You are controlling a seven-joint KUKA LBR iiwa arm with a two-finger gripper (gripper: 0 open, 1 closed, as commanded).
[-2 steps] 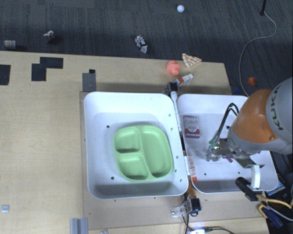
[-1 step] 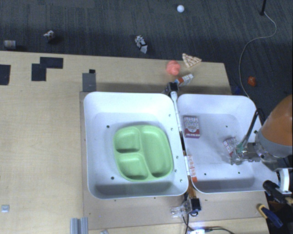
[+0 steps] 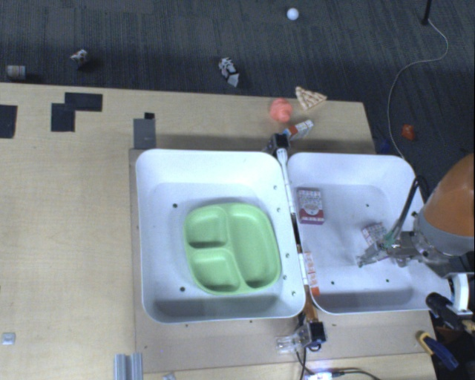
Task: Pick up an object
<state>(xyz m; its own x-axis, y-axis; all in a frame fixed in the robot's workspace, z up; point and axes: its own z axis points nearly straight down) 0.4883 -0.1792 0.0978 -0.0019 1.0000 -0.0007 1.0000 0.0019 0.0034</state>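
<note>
The counter is big and made of light wood. Past its far edge is a dark floor with small bits lying on it, like a white ball. On the counter's far edge sit a pink ball and a little wedge toy.

Two white bins sit side by side near the counter's right end. The left bin holds a green plate with three parts. The plate lies flat in the middle of that bin.

The right bin holds a small red and white packet. It lies flat near the bin's far left corner, close to the wall between the bins. A small grey crumpled thing lies near the middle of the right bin.

The arm comes in over the right edge of the right bin. It is grey with an orange part. Its tool reaches down into the right bin, just beside the grey crumpled thing. I cannot tell if the tool is open or closed, or if it has anything in it.
</note>
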